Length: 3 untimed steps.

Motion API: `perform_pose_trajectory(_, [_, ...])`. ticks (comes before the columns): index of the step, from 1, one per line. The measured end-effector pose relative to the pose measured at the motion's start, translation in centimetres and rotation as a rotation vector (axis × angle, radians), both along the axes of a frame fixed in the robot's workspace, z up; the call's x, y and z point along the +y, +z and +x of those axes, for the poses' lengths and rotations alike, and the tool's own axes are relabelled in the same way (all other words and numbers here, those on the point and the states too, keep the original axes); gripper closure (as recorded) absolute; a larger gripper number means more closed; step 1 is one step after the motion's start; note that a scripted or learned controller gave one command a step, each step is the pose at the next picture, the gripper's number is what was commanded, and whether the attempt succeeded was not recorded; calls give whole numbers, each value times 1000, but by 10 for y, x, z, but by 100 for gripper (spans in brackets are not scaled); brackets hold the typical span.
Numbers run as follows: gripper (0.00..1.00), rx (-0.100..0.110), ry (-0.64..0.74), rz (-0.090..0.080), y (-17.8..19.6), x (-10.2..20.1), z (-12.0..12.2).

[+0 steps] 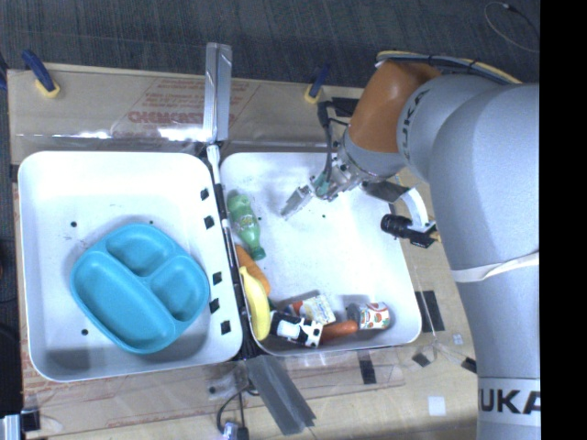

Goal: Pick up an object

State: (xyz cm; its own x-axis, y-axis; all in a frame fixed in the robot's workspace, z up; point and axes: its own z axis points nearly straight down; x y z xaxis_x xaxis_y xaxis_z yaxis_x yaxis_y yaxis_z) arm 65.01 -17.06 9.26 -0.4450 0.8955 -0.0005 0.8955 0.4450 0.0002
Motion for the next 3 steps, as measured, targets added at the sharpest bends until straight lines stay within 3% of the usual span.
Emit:
perform_pose_trajectory(1, [0,1,61,1,0,1,-43])
perform_pose_trajectory(2, [0,-1,205,-1,4,-6,-42])
perform_pose_trajectory(3, [0,-2,441,-2,40,16,-32])
